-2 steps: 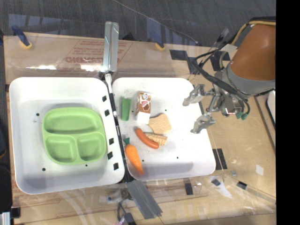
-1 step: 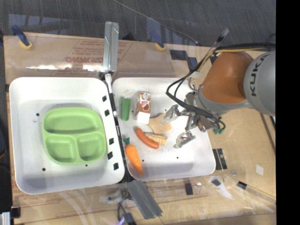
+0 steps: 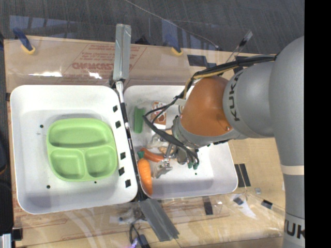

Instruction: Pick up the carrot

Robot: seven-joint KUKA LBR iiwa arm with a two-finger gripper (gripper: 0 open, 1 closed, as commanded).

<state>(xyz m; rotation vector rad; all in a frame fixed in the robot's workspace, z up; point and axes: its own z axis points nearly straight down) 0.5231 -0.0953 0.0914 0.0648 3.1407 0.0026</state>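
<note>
Closest to you, along the bottom edge, there's a grey flat bar [image 3: 158, 220] lying slantwise on the bench [image 3: 258, 154], just below where the two bins meet. Right above that you've got the carrot [image 3: 145, 175], lying against the left wall of the right-hand bin [image 3: 222, 172], down in its near-left corner, long axis running roughly toward and away from you. The gripper [image 3: 166, 165] is hanging just to the right of it and slightly further back, so the carrot sits beside the claw's left side, near it, but I can't see it between the fingers. Honestly you can't tell from here if the claw is wide or narrow, since it's a tangle of metal and cables under the orange wrist band [image 3: 204, 110]. There's another orange piece [image 3: 154, 154] right by the claw, just behind the carrot, partly tucked under it, so I can't say what it is. Further back in that same bin, a green stick-shaped item [image 3: 138, 119] lies along the left wall, with a small white and brown object [image 3: 159, 115] beside it. Over in the left-hand bin [image 3: 20, 138] a green divided plate [image 3: 81, 149] sits about centre. At the far side, an upright grey bar [image 3: 122, 53] stands over the gap between the bins.
</note>
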